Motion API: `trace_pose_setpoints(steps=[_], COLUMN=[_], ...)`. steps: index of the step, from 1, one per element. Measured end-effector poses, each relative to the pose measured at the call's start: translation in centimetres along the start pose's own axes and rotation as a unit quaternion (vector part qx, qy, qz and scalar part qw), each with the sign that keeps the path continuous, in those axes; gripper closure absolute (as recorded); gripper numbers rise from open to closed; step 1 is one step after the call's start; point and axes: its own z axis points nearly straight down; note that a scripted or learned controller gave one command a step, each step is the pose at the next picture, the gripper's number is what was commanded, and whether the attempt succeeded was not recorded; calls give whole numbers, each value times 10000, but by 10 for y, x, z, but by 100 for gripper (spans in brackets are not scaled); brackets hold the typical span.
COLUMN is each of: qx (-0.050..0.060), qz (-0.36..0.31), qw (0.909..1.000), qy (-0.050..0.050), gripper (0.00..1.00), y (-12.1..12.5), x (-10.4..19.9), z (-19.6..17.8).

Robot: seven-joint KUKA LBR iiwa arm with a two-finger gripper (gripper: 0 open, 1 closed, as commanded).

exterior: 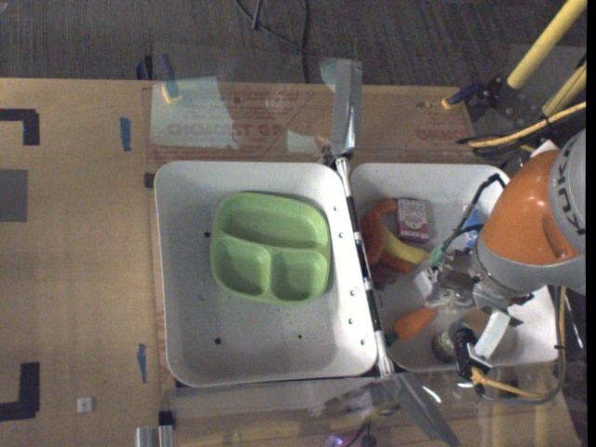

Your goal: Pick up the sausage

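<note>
Gripper low in right white bin, over reddish-brown curved sausage w/ yellow banana; grip state can't tell

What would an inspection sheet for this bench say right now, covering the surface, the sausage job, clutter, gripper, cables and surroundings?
Surface: wooden bench with blue tape marks, bearing a left bin and a right bin.
Job's things: curved reddish sausage in the right bin, against the divider, not held.
Clutter: green divided plate in the left bin; banana, small box and carrot in the right bin.
Gripper: arm over the right bin; gripper low near the carrot, finger state unclear.
Cables: black loop on the floor; yellow cable by the arm.
Surroundings: dark carpet beyond the bench.
</note>
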Motion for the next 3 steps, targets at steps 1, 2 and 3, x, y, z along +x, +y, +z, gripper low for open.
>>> trace_pose_setpoints(steps=[1,2,3], qx=[-15,-12,-2], qz=[-1297,-1299,-2224], qw=[9916,9915,9750], qy=[-2,-3,0], gripper=[100,0,0], y=[-30,-30,-18], x=[80,80,48], z=[-213,-213,-66])
